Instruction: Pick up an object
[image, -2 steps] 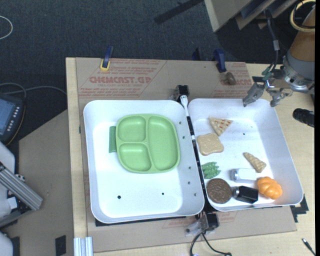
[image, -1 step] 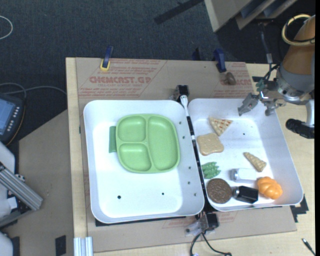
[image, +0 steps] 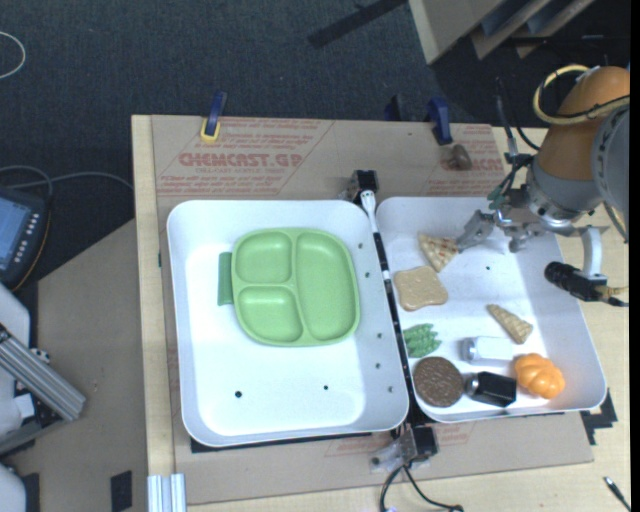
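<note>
While the gripper hovers open and empty at upper right, just beside the pizza slice in the right bin, nothing's picked yet; grasp and lift remain.

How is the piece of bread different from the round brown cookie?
The bread is pale tan with a slice shape and flat bottom edge; the cookie is dark brown and fully round. The bread lies near the middle of the right bin, while the cookie sits at its front edge, touching a black object. Both lie flat in the same bin.
</note>
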